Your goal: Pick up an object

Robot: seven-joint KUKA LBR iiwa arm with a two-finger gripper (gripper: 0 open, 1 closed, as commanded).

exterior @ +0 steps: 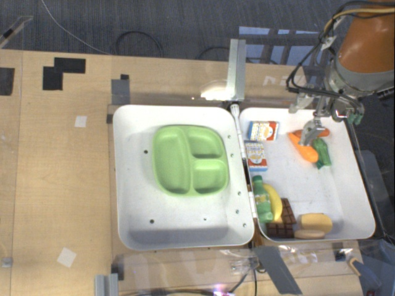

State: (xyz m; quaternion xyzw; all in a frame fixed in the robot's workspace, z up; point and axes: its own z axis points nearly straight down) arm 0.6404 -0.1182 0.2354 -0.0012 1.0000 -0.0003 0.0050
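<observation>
The right bin [345,184] holds several toy foods. An orange carrot with a green top [310,150] lies near its back right. My gripper [315,130] hangs from the arm at the upper right, right over the carrot's upper end, touching or just above it. Two small boxes [261,131] [255,154] lie along the bin's left wall. A green bottle [261,200] and a yellow banana [274,201] sit at the front left, beside a brown chocolate bar [279,227] and a tan bread roll [315,222].
The left bin [133,214] bears a green divided plate [188,159] in its middle. A metal post [237,69] stands behind the rim between the bins. The arm's orange band [369,42] and cables crowd the upper right corner.
</observation>
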